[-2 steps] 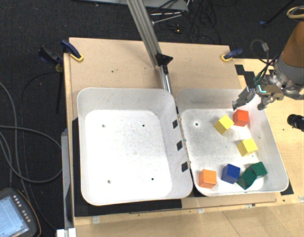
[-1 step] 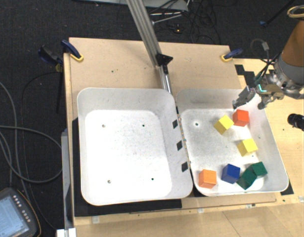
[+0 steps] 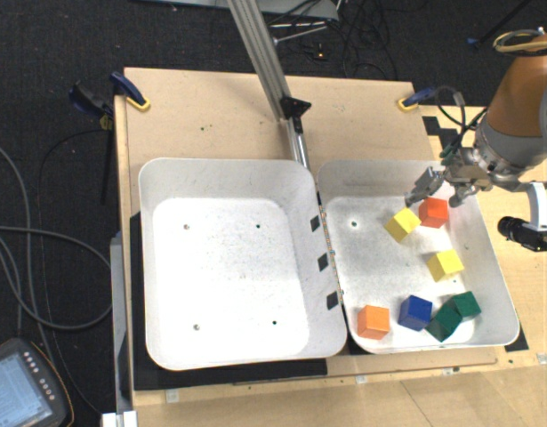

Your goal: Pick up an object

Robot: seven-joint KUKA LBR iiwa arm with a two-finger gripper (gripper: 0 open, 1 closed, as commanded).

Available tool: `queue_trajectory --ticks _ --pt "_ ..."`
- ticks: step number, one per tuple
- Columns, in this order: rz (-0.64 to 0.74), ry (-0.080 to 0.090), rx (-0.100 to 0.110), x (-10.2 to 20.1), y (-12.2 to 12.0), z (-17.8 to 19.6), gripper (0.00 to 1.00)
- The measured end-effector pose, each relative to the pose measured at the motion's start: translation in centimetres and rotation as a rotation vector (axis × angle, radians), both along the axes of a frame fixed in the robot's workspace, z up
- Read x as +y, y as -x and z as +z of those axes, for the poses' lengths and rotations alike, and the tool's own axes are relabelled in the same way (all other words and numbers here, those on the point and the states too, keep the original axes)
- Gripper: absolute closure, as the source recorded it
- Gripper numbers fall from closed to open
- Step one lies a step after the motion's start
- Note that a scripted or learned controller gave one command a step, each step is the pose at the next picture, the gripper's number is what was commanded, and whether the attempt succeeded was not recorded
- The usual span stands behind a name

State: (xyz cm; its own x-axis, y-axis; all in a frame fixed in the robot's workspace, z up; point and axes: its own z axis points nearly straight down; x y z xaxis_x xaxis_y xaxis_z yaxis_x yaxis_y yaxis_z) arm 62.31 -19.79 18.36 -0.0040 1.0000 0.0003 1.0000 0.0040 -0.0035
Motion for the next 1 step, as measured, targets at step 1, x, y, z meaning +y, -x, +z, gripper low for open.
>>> queue_trajectory --ticks 1 --pt "0.0 0.0 0.0 0.39 -0.14 -4.36 0.0"
